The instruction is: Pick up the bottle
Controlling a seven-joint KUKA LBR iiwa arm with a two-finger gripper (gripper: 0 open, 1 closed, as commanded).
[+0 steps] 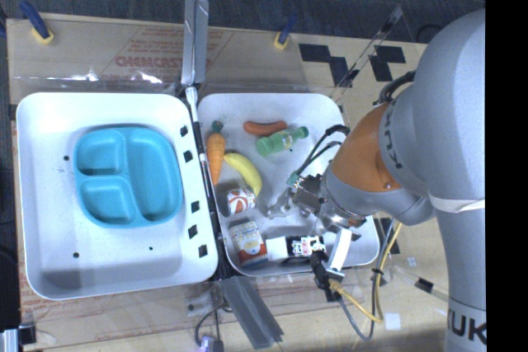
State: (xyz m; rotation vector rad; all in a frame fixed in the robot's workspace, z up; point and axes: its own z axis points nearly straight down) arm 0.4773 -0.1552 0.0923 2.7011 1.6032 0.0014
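Two shallow white bins sit side by side on the bench. The left bin (49,243) holds one blue divided tray (128,175) with three compartments, lying near its middle. The right bin (318,105) holds the clutter: one green bottle (280,142) lying on its side near the far edge, just beside one red sausage (264,127); one orange carrot (215,154) along the left wall; one yellow banana (243,171) next to it; a small red-and-white can (239,200); a jar with a red lid (247,243) at the near edge; and a dark box with a white label (293,246) beside it, its print too small to read. The gripper (290,202) hangs low over the middle of the right bin, well apart from the bottle, and whether its grasp is released or clenched cannot be told. Faint red lettering on the cardboard (148,58) behind the bins perhaps reads "CHEMCAST".
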